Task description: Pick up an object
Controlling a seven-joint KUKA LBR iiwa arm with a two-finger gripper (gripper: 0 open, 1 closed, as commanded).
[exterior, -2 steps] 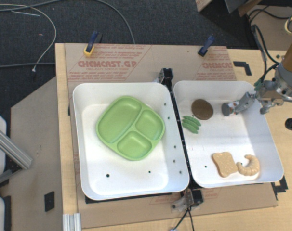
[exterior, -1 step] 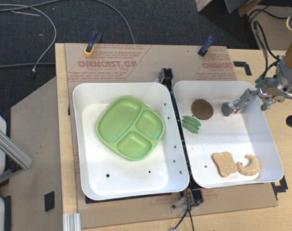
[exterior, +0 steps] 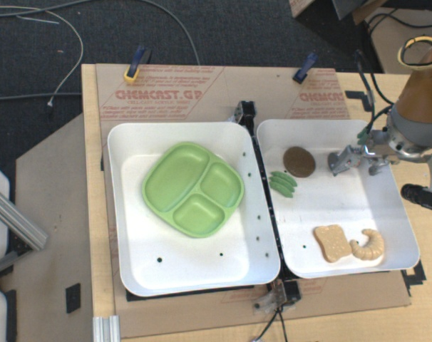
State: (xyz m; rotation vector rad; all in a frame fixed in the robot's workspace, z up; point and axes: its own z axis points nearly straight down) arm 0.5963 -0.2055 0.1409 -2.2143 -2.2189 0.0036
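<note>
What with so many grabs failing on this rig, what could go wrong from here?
The pincer is beside the brown disc, not over it, so a descent here may meet bare bin floor. The disc lies near the green pod; a nudge could shove them together. The tan slab and curved tan piece touch, so lifting one may drag the other.

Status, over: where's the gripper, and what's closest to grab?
Gripper over right bin, far side. Brown disc nearest, just to its left in the camera view. Green pod, tan slice, tan curl lie apart. Nothing between gripper and disc.
</note>
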